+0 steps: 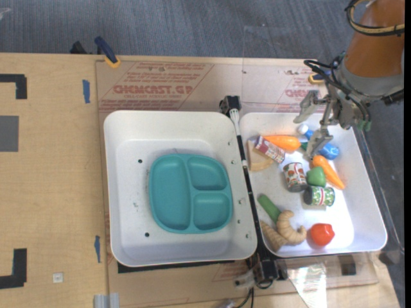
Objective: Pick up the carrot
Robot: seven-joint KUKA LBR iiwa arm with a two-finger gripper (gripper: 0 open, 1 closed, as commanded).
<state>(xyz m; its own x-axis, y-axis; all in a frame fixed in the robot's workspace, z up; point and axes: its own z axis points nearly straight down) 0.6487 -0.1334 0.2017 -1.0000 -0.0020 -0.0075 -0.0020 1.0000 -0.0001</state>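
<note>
carrot [329, 171]: tapered, smooth orange, green-topped, in your right bin [369, 197] | pincer [316, 141] just above it, fingers parted, holding nothing | small tin [294, 176] beside carrot

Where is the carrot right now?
The carrot lies in the right bin, near its right wall, just below the gripper and beside a green can.

Grey floor [192, 11] beyond wooden bench [45, 191].

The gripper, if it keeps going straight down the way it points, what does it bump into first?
Probably the carrot, or the blue toy beside it; the gripper hangs right above them, though depth is unclear.
</note>
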